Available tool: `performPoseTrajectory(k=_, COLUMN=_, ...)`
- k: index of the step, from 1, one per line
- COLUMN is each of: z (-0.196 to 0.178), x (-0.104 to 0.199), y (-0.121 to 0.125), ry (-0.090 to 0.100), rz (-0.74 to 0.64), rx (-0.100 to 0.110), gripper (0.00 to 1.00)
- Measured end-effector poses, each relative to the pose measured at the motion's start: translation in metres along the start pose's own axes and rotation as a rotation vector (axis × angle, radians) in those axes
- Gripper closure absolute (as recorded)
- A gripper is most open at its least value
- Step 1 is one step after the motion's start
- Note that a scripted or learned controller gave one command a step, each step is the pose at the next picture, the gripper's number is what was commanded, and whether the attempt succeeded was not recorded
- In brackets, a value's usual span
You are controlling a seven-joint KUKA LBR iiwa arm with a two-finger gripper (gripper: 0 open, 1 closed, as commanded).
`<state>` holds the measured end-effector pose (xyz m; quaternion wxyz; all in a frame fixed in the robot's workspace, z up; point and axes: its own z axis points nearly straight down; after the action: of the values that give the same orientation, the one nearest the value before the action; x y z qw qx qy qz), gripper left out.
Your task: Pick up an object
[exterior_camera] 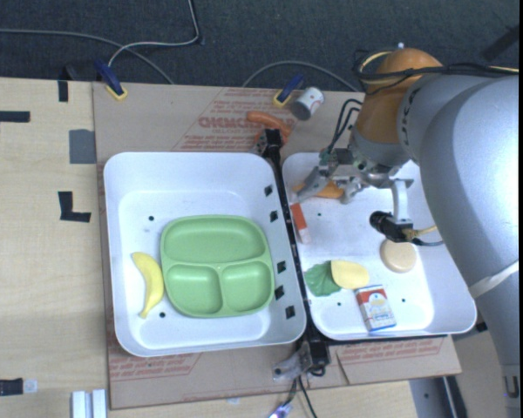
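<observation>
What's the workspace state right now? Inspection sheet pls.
Surface: two white bins, left bin and right bin, side by side on cardboard.
Job's things: green tray and banana in left bin; orange piece, green item, yellow item, tan disc, small box in right bin.
Clutter: orange tool and a small cylinder behind the bins.
Tool: tool low over right bin's far end, by the orange piece; grip state unclear.
Cables: grey cable on the floor beyond the bench.
Surroundings: dark carpet.
</observation>
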<state>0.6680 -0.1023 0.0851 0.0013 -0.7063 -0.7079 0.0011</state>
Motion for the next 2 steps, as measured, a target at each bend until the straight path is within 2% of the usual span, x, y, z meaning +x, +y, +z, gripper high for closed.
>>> performPoseTrajectory(k=1, z=0.000, x=-0.006, y=0.000, ry=0.000, rz=0.000, rx=0.000, gripper=0.00)
performPoseTrajectory(k=2, z=0.000, x=0.008, y=0.000, ry=-0.002, rz=0.001, rx=-0.003, gripper=0.00)
